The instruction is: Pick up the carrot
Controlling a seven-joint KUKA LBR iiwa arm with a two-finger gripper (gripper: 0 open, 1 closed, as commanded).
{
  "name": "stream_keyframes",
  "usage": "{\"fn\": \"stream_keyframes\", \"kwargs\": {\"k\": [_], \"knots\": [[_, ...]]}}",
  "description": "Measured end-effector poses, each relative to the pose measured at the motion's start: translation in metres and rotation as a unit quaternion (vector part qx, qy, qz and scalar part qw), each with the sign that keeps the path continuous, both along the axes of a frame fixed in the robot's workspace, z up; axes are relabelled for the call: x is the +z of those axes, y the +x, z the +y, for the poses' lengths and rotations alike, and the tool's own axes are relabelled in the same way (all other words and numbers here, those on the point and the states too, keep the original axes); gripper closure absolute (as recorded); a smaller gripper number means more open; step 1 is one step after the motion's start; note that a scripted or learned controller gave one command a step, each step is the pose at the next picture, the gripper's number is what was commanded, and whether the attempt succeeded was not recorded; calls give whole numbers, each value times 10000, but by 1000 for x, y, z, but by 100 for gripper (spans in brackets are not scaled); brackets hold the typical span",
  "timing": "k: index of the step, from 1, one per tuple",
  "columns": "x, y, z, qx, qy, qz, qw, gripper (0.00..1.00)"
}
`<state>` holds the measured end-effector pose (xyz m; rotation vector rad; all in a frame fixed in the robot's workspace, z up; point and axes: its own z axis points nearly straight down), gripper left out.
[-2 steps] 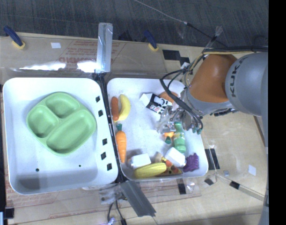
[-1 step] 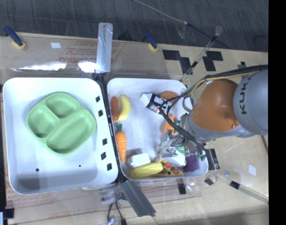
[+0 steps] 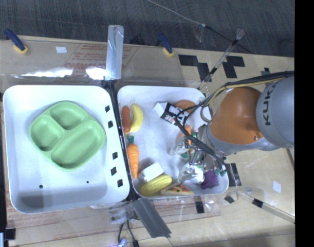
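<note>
The carrot [image 3: 132, 160], orange with a small green top, lies lengthwise along the left wall of the right bin [image 3: 146, 94]. My gripper [image 3: 190, 160] hangs low over the right half of that bin, well to the right of the carrot and apart from it. Cables and clutter around it blur its tip. Behind it rises the arm's orange band [image 3: 235, 118]. Nothing shows as held.
A green divided plate [image 3: 68, 134] sits in the left bin [image 3: 23, 189]. The right bin also holds a banana [image 3: 138, 117] beside an orange item [image 3: 126, 119], a black-and-white packet [image 3: 168, 112], a white block [image 3: 151, 171], a yellow fruit [image 3: 156, 184] and purple grapes [image 3: 211, 179].
</note>
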<state>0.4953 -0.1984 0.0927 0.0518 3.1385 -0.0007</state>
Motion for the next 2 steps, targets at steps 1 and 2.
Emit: {"fn": "stream_keyframes", "kwargs": {"k": [1, 2], "knots": [[16, 115, -8, -30, -6, -6, 10000, 0], [-1, 78, 72, 103, 13, 17, 9999, 0]]}}
